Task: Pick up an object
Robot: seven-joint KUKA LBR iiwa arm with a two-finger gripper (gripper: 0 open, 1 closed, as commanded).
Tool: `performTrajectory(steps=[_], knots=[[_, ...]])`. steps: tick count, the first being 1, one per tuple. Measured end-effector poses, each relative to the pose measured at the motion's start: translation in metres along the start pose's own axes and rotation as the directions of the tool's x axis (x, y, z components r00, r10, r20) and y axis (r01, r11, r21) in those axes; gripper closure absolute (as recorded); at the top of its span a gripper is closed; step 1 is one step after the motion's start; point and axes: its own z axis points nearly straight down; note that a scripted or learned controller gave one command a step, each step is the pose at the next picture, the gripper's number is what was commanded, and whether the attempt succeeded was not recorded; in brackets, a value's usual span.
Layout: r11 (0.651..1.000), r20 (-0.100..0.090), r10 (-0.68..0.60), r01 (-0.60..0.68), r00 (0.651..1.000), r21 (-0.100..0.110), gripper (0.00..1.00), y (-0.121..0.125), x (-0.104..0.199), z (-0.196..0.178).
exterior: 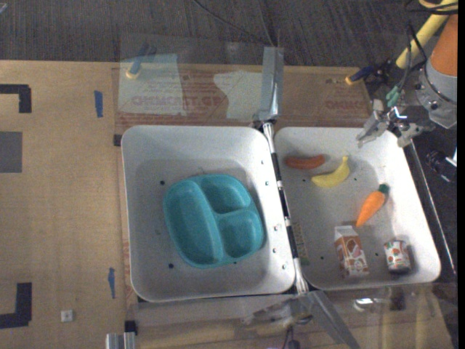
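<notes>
Five small toys lie in the right-hand shallow white bin (425,217); nearest the metal two-finger gripper (379,128), poised spread and empty over its far corner, is a curved yellow plastic banana (331,174), which I'd guess could roll from a careless pinch.

A tan wooden bench (58,217) carried two shallow white bins side by side, touching along their inner rims. The left bin (138,158) sat near the middle of the bench; the right bin (418,217) reached toward the right edge. Behind the bins a clear plastic sheet (189,86) lay flat on the wood, with a grey strip (270,86) running back from the seam between the bins. Black corner marks (18,97) and a grey square (9,151) showed at the left, and short blue tape bits (98,102) lay left of the left bin.
</notes>
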Motion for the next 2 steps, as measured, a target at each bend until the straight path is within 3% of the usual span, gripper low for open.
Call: performTrajectory(steps=[1, 2], knots=[[0.991, 0.001, 0.133, -0.133, 0.991, -0.023, 0.00, 0.010, -0.029, 0.159], [0.998, -0.009, 0.064, -0.064, 0.998, -0.006, 0.00, -0.054, -0.056, 0.179]])
